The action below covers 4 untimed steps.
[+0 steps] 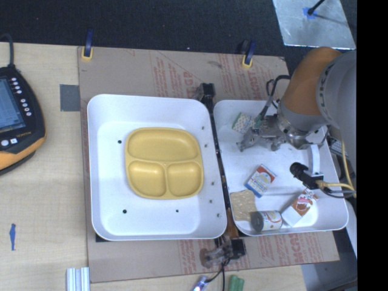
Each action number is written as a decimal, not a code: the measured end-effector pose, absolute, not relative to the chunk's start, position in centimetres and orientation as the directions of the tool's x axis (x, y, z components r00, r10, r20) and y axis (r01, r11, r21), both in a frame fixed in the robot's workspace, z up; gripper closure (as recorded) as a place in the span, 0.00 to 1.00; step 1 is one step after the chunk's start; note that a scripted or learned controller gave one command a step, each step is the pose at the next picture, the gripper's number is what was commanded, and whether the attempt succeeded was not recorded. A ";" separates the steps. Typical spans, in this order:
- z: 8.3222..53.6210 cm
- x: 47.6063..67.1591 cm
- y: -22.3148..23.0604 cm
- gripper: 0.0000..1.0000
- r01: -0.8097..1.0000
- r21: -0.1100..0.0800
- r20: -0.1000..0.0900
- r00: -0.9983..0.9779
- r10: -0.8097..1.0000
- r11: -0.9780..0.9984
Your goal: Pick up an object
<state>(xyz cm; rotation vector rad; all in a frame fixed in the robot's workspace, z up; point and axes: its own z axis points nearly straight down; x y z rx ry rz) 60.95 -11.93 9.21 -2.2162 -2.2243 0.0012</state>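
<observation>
The gripper (250, 139) hung low in the right bin (233, 111), fingers apparently apart and holding nothing, just near of a small patterned packet (241, 122) at the far left corner. A clean pick likely needed it centred squarely over that packet, well clear of the bin wall, before closing; the blue-and-red carton (260, 180) lay nearer.
</observation>
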 end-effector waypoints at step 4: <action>9.2 65.6 -10.7 0.00 1.000 -0.004 0.002 -0.003 1.000 0.003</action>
